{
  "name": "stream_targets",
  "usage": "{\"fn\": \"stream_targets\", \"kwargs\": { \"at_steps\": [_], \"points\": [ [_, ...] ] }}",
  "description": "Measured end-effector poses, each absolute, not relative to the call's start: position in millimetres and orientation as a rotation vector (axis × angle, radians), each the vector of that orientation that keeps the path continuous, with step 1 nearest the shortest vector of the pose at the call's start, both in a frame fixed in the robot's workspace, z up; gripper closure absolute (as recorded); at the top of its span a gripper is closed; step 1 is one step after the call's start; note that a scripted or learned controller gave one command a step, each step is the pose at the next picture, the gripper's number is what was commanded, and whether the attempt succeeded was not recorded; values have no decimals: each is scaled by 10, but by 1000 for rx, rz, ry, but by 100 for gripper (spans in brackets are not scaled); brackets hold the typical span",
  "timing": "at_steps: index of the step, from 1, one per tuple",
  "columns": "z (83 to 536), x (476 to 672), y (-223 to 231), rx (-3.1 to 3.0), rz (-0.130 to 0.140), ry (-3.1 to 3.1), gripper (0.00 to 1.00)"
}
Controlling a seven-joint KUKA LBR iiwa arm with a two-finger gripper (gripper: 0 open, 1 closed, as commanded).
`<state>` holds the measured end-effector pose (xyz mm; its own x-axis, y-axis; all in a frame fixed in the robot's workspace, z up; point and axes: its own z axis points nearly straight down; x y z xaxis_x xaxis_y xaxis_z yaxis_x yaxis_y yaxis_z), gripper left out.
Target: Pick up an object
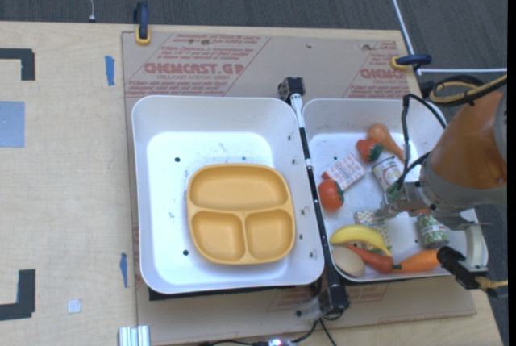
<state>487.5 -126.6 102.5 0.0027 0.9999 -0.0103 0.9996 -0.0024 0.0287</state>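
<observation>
The right bin (322, 127) holds several toy foods. A yellow banana (360, 236) lies near its front, with a red chili (372, 258), an orange carrot (419, 260) and a beige disc (349, 260) below it. A red tomato (330, 195) sits by the left wall. Further back lie a white packet (347, 171), a small can (388, 172) and an orange-and-red piece (379, 141). My gripper (401, 206) hangs low over the bin's right half, between the can and a patterned packet (371, 217). A small jar (431, 231) sits just beside the wrist.
The left bin (161, 167) holds a yellow divided plate (240, 212). A black clamp bar (302, 143) runs along the seam between the bins. The grey and orange arm (472, 151) covers the right bin's right side. Cables (419, 106) loop above it.
</observation>
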Motion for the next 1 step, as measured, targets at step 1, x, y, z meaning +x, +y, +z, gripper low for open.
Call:
{"fn": "stream_targets", "kwargs": {
  "at_steps": [1],
  "points": [
    [1848,4801,-393,2219,2,2223,100]
  ]
}}
